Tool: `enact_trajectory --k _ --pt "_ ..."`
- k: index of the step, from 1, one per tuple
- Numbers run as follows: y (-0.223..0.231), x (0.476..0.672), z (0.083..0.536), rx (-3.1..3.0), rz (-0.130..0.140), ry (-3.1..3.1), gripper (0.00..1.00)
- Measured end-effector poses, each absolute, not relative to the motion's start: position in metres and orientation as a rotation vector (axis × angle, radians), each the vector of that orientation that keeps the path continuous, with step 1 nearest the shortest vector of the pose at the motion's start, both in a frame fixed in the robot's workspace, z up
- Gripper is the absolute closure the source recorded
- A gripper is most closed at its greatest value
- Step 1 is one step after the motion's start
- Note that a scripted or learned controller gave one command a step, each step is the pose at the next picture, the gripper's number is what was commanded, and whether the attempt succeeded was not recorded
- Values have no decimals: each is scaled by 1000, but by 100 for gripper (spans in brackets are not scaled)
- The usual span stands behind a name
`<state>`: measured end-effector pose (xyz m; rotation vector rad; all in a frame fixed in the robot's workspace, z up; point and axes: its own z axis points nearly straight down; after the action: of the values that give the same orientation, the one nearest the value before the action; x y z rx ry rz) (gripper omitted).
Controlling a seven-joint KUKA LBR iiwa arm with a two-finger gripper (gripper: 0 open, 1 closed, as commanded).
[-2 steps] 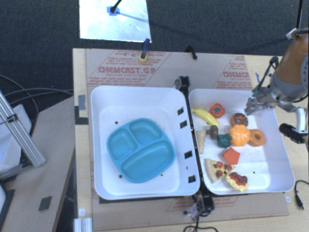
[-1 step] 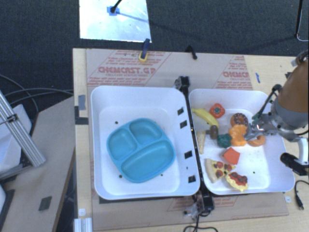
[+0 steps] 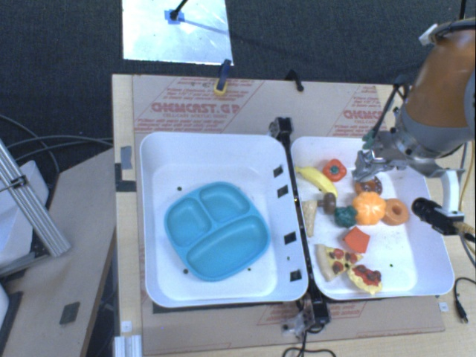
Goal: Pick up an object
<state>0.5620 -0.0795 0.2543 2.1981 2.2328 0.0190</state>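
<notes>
**Desk:** Where does the arm stand over the right bin?

**Photographer:** The grey-and-orange arm reaches in from the right; its gripper hangs over the bin's upper half, just above the orange pumpkin. Whether it is wide or narrow cannot be told.

**Desk:** And the objects?

**Photographer:** All lie in that bin. A doughnut touches the pumpkin's right side; a tomato and banana sit up-left of it. A red block lies just below, two pizza slices lower still. The left bin bears a blue divided plate.
</notes>
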Motion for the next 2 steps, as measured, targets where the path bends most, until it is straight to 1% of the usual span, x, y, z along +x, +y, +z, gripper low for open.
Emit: enact_trajectory --k 1,2 --pt "-34 508 256 2214 3 2232 100" --pt "54 487 294 2205 11 2237 100"
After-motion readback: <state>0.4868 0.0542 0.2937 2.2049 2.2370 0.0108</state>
